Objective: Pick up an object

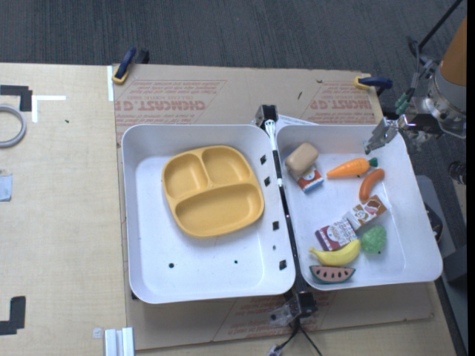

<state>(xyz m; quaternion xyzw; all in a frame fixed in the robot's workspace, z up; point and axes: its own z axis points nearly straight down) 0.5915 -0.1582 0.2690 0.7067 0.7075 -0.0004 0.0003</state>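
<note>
With the jaws (377, 141) open and holding nothing above the orange plastic carrot (347, 169), the arm should descend straight and close across its narrow middle.

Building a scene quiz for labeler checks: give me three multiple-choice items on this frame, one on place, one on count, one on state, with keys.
1. Where does the yellow plate lie?
A. left bin
B. right bin
C. on the cardboard

2. How many compartments does the plate have?
A. two
B. three
C. four

3. How does the tool stand relative to the carrot?
A. clamped on it
B. above and to its right, apart from it
C. pressing it flat

Key: 1 A, the plate sits in the left bin. 2 B, two small sections over one long one. 3 B, the tool is at the right bin's far corner, clear of the carrot.
</note>
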